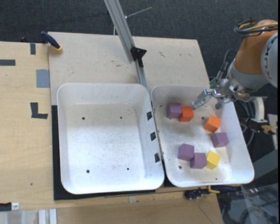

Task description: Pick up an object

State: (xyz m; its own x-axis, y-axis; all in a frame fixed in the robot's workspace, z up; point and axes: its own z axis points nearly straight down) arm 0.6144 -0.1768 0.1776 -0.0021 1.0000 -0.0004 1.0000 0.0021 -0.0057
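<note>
The right bin [238, 167] holds several small blocks. A purple block [174, 110] and a red-orange block [186, 114] touch near its back left. An orange block [213, 123] lies further right, with a purple block [219, 139] just in front of it. Near the front sit two purple blocks [185, 151] [198, 160] and a yellow block [213, 159] close together. My gripper [200, 100] hangs over the bin's back edge, just right of and above the red-orange block. Nothing shows between its fingers.
The left bin [65, 125] sits beside the right one. A slanted metal bar [121, 22] crosses the back and ends at a black clamp [138, 53]. A blue and yellow tool [51, 40] lies on the bench at the far left.
</note>
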